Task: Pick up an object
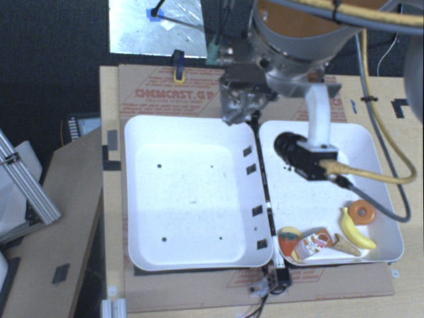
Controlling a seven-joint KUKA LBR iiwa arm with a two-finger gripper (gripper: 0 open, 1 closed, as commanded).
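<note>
Two shallow white bins sat side by side on the desk (pixel 109 85), which was covered by a brown printed cardboard sheet (pixel 173 93). The left bin (pixel 136 244) occupied the centre-left of the frame, and the right bin (pixel 377 151) lay at centre-right, the two meeting along a dark seam with small black clips. The arm (pixel 311 18), grey with an orange band, entered from the upper right of the frame and hung over the far edge of the bins. Its tool (pixel 240 108) appeared at upper centre, just above the far end of the seam; whether its tips were spread or pressed together could not be told, and nothing was seen between them. A black cylindrical unit (pixel 299 154) on a white bracket, with a yellow cable, hung over the right bin. The objects lay clustered in the lower right corner of the right bin: a yellow banana (pixel 355 232), an orange round item (pixel 361 211) just above it, a red-orange fruit-like piece (pixel 289 241) near the seam, a small red-and-white packet (pixel 314 243) beside that, and a tan wedge (pixel 346 246) touching the banana.
</note>
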